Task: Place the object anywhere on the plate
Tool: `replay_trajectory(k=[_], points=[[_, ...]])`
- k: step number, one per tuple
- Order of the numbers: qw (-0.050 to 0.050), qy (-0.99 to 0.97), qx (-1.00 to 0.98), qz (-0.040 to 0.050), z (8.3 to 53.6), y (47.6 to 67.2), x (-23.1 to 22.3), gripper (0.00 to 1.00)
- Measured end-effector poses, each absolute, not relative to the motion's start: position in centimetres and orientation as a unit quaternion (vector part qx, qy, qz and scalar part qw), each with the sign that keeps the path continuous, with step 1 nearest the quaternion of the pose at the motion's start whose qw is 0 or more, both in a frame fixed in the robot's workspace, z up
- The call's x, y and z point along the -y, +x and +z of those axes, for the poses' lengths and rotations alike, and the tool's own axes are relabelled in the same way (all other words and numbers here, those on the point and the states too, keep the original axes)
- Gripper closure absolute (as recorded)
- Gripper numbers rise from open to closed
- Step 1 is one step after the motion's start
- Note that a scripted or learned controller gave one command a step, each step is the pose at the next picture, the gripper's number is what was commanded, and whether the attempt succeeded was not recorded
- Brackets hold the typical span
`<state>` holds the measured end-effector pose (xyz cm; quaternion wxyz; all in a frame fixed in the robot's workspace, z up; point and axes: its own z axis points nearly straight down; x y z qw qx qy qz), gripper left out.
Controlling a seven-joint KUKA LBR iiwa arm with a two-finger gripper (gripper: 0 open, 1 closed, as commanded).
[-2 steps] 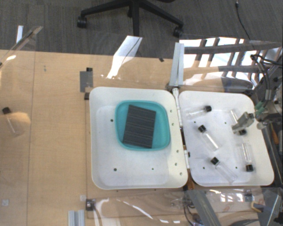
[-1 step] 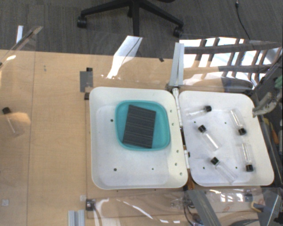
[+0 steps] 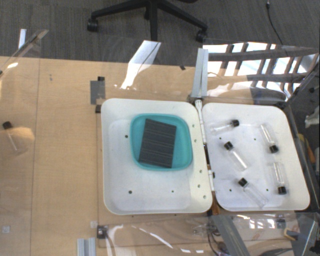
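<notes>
Plate (image 3: 186, 150), teal and squarish with rounded corners, sits in the left bin (image 3: 115, 190), in its upper middle part. On the plate lies the object (image 3: 158, 143), a dark flat rectangle with fine stripes across it. It is turned slightly off square, and it rests wholly inside the plate's rim, with teal showing on every side. The rest of the left bin's floor is bare white, with a few small dark dots.

The right bin (image 3: 295, 200) touches the left one along a shared edge. It holds five clear vials with black caps, all lying on their sides and apart from one another. One vial (image 3: 222, 128) is near the upper left with its cap to the right. A second vial (image 3: 235, 155) lies below it, slanting down to the right. A third vial (image 3: 252, 194) lies near the lower edge. A fourth vial (image 3: 267, 136) and a fifth vial (image 3: 278, 176) lie along the right side, one above the other, both with caps at the lower end.

Both bins stand on a pale wood worktop (image 3: 55, 175). A metal bracket (image 3: 97, 91) sits just beyond the left bin's upper left corner, and a grey post (image 3: 200, 70) rises behind the seam between the bins. A black chair base (image 3: 150, 15) stands on the dark carpet beyond the worktop.

Whether the end effector is open or closed, I cannot tell.
</notes>
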<state>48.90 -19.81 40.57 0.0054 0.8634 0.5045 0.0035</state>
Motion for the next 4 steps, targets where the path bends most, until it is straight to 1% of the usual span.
replay_trajectory(k=[4], points=[[0.005,0.863,-0.505,0.0033,40.55,48.90,19.79,0.00]])
